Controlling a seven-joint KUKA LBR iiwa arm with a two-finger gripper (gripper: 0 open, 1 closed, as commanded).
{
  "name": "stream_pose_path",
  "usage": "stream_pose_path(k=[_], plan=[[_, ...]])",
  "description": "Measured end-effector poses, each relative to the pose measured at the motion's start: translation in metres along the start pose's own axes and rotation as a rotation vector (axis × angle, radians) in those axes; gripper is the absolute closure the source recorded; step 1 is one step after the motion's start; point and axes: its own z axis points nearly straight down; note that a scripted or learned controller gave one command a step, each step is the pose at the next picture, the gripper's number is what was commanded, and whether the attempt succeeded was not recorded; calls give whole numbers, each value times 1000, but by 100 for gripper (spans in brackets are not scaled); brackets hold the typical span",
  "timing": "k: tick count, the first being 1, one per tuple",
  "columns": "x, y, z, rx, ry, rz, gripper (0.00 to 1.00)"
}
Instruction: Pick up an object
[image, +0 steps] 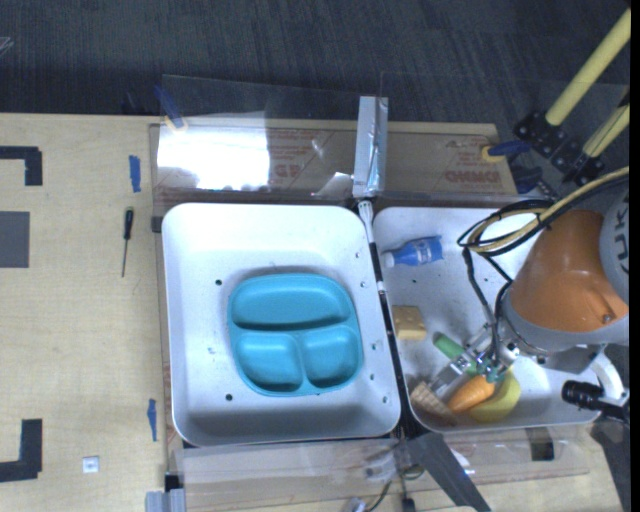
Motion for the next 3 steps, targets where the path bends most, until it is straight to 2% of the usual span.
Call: stream_pose_path(k=[1,2,3], plan=[[-11,-9,0,0,1,429,0],[-13,-8,-11,-5,-4,431,100],[48,69,-97,7,5,779,100]])
